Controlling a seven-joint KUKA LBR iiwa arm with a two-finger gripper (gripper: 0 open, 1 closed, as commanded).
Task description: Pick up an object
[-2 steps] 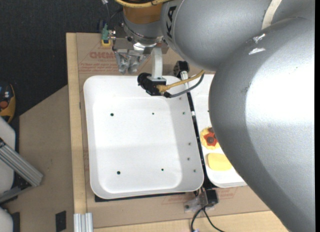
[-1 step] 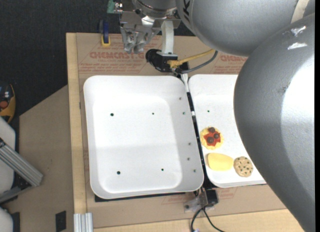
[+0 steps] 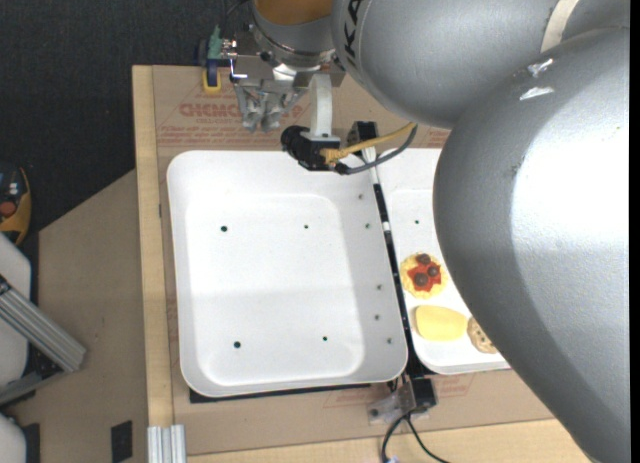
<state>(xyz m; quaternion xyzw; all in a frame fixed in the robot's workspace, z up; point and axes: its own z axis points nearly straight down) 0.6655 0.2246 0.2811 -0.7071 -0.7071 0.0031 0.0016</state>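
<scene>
My gripper (image 3: 265,109) hangs beyond the far rim of the left bin (image 3: 200,251), over the brown bench board. It is far from the objects, and nothing shows in it. In the right bin (image 3: 400,206), near its left wall, lie a yellow round piece with red berries on top (image 3: 423,274) and, nearer the camera, a pale yellow lemon-like object (image 3: 440,323). A tan biscuit-like item (image 3: 481,336) peeks out beside it, partly hidden by the arm. The grey arm (image 3: 520,151) hides most of the right bin.
A black cable bundle with a yellow connector (image 3: 318,148) hangs over the far rim between the bins. The left bin's white floor bears only small dark dots. A blue and yellow fitting (image 3: 213,61) sits on the wrist's left side.
</scene>
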